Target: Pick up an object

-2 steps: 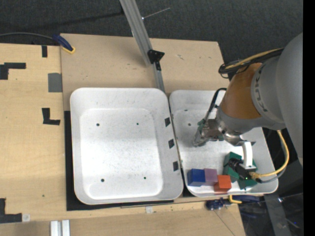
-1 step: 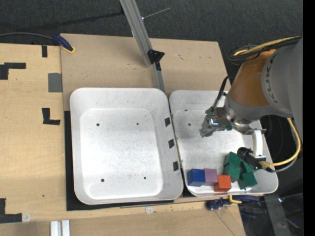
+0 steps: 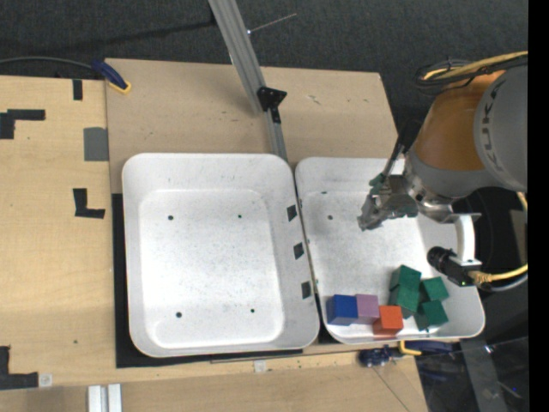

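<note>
My gripper (image 3: 369, 219) hangs over the upper middle of the right bin (image 3: 339, 239), with no object seen between its fingers. The blocks lie well below it along the bin's near edge: a blue block (image 3: 343, 308), a lilac block (image 3: 367, 305), an orange block (image 3: 390, 318), and a cluster of green blocks (image 3: 419, 294) at the near right corner. The grey arm with its orange band (image 3: 450, 131) reaches in from the right.
The left bin (image 3: 137, 230) sits beside the right one, joined by black clips along the shared rim. A slanted metal rail (image 3: 244, 50) crosses the bench behind the bins. Black cables and a yellow wire run by the arm at the right.
</note>
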